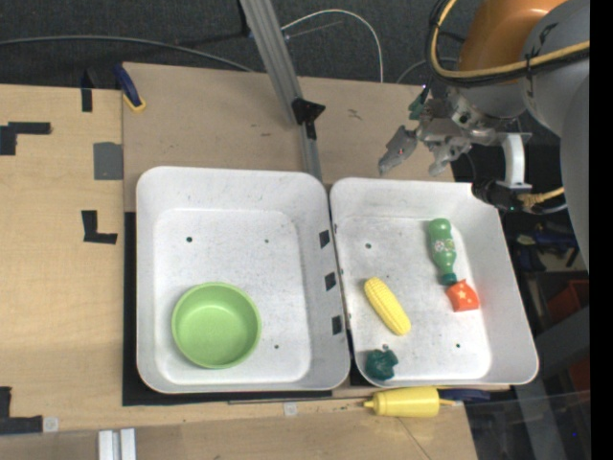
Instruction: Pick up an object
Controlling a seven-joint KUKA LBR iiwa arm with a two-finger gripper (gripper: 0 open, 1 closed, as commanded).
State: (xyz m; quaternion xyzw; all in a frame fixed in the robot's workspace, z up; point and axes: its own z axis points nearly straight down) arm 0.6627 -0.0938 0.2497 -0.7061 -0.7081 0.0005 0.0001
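Observation:
My gripper (419, 154) hangs above the far rim of the right bin (421, 192), its two fingers spread apart with nothing between them. Inside that bin lie a green bottle with a red cap (445, 257), a yellow corn cob (387, 306) and a small dark green piece (381, 363) at the near rim. The gripper is well behind all of them, closest to the bottle. A green bowl (216, 325) sits in the near left corner of the left bin (230, 185).
A yellow bottle (407, 402) lies on the bench just in front of the right bin. A grey metal pole (280, 60) slants up from the gap between the bins. Cables loop behind the gripper, and the arm's bulk fills the upper right.

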